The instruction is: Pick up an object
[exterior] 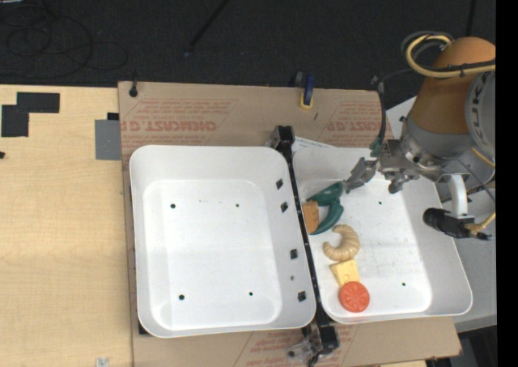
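A: Where is the green curved object (330,202)?
B: In the right bin (421,276), near the divider, beside an orange-brown block (310,216). The gripper (360,175) is at its upper end, but whether it pinches it or how wide it stands, I cannot tell.
A: What else is near it?
B: Just below it a tan croissant-shaped piece (342,241), then a yellow block (346,271) and a red disc (354,297). The left bin (142,195) lies beyond the divider.

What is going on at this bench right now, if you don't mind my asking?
A grey KUKA arm reaches in from the right over the right bin, trying to pick something up. Its gripper sits beside the green object, though a grasp isn't clear. A croissant-shaped toy, a yellow block and an orange-red disc lie nearby.
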Motion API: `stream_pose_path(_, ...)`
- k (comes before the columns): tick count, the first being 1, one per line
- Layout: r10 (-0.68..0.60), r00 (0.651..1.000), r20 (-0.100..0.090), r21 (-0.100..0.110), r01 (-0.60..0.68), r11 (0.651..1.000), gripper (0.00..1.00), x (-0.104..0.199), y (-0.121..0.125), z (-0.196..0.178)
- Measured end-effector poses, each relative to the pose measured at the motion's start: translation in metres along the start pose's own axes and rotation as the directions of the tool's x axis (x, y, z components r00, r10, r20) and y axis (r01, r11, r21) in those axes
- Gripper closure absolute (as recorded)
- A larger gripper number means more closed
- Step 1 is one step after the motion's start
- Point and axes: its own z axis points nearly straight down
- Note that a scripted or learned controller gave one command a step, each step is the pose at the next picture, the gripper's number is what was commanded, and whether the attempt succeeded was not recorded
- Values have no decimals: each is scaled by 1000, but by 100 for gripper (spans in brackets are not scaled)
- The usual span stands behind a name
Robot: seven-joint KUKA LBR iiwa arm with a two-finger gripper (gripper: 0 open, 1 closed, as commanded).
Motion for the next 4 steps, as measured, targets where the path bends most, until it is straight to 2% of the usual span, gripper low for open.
stream_pose_path(1,-2,1000,-1,2,2,1000,0,34,36,75)
stream_pose_path(2,3,1000,3,2,-3,1000,0,-20,35,102)
stream_pose_path(3,0,1000,2,-3,0,1000,0,-38,36,86)
stream_pose_path(4,3,1000,5,-15,-3,1000,0,-48,38,-33)
